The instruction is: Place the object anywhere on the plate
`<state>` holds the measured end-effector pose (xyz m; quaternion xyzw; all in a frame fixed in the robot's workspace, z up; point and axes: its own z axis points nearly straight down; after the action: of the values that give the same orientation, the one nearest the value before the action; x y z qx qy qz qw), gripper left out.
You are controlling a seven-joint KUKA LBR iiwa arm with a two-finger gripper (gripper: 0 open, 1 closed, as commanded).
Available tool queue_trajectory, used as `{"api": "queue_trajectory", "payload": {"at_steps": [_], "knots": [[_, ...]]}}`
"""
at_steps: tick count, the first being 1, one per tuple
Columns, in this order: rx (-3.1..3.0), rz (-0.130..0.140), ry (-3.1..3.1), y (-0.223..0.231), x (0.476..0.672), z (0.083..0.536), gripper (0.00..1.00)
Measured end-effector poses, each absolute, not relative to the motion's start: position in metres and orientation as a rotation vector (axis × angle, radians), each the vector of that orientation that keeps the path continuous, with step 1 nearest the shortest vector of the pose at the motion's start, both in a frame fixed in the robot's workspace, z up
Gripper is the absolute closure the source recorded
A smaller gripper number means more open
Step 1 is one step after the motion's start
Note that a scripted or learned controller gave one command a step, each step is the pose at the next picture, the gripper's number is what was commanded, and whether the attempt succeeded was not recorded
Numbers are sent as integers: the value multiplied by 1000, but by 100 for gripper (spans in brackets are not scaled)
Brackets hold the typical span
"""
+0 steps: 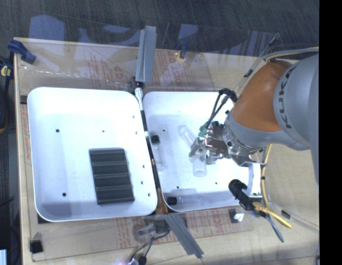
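A dark ribbed rectangular plate (111,175) lies flat in the left bin (49,101), toward its front. A clear, see-through object (199,168) lies on the floor of the right bin (171,106); its outline is faint against the white. My gripper (205,148) hangs low over the middle of the right bin, right above that clear object and about touching its upper end. The arm's grey wrist and orange band (259,106) cover the bin's right part. Whether the object sits inside the gripper is hidden.
A small dark item (155,139) sits by the divider wall between the bins. A black part with yellow cabling (241,195) sticks out at the right bin's front right corner. A grey metal bar (144,54) stands behind the bins.
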<state>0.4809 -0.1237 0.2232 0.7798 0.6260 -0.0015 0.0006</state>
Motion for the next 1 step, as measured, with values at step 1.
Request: {"api": "queue_trajectory", "payload": {"at_steps": [1], "knots": [[2678,-4,1647,-50,493,241,100]]}}
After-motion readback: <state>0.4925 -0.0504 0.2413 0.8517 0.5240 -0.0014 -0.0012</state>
